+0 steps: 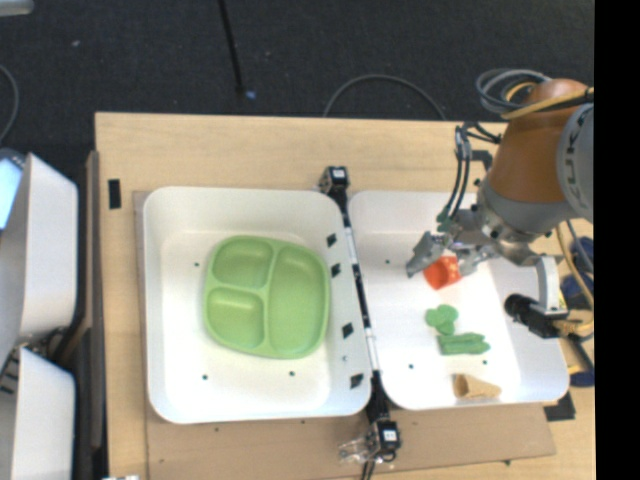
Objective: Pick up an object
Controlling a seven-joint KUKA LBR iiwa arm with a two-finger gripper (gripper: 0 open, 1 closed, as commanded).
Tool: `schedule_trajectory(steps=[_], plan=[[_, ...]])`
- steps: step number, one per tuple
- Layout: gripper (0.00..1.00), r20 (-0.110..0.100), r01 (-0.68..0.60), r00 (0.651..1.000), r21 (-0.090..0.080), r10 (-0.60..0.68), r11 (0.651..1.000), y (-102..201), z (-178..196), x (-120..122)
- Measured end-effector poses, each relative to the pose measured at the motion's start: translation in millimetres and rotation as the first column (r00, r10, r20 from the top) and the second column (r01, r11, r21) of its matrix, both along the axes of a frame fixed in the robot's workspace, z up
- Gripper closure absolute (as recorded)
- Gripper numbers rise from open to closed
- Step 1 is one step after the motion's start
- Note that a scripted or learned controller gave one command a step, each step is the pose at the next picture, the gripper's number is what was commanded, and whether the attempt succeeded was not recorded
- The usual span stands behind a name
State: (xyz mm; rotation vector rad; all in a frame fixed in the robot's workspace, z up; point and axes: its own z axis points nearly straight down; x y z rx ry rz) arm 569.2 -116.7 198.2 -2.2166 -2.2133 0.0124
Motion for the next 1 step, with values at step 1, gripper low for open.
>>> schedule_trajectory(steps=[1], plan=[[0.0,0.012,-0.003,1.0,-0.001,0.003,1.0,0.2,6.7,3.0]])
